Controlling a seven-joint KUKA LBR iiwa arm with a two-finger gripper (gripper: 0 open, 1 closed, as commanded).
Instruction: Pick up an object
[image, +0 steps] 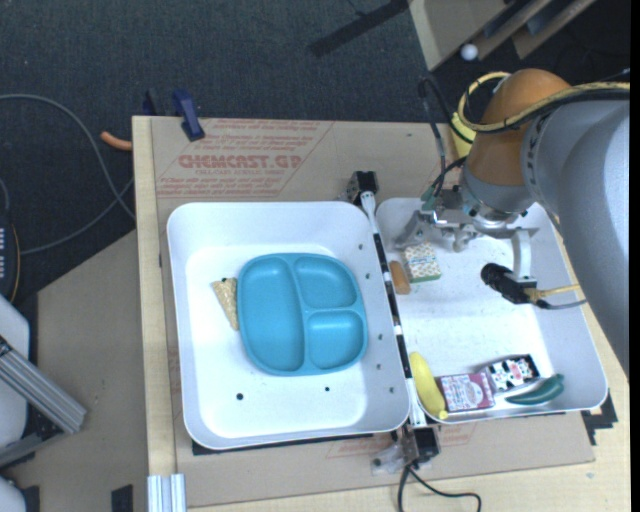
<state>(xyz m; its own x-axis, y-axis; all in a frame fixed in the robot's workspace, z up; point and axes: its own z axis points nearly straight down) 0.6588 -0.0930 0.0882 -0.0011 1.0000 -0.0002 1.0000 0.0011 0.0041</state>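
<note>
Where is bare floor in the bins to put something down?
In the right bin, the middle between the patterned packet and the carton. In the left bin, the strip in front of the blue plate. Crowded: right bin's front edge.

A blue clamp (187, 114) sits at the printed cardboard sheet's (240, 160) far left corner, with dark carpet (250, 50) beyond it.

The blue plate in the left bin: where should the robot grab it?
Probably the outer rim of the blue plate, approached from straight above and pinched across its thin edge. It lies flat in the left bin and looks too wide to span whole.
</note>
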